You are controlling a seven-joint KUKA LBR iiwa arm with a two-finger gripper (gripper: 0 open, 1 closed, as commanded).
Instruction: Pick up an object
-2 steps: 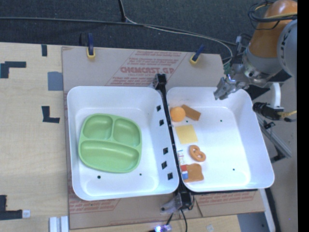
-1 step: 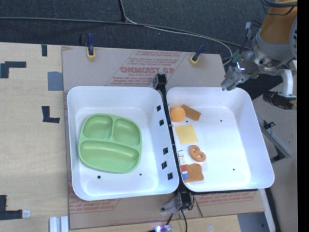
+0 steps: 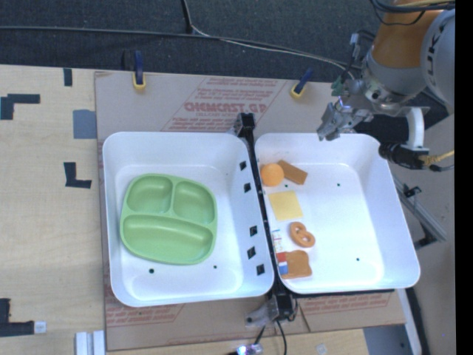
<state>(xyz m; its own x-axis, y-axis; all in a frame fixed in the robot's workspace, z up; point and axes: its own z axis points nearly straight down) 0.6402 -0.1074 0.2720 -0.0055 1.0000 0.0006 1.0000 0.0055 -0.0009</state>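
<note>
Toast slice lies low in the right bin; the tool hovers above, grip unclear

Bins: white
Divided plate: light green
Ball: orange
Square slice: pale yellow
Pretzel: orange-brown
Toast-like piece: apparently orange-brown
Arm band: orange

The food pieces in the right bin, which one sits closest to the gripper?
The brown block at the top of the row, touching the orange ball. It is nearest the gripper; the others lie lower down.
</note>
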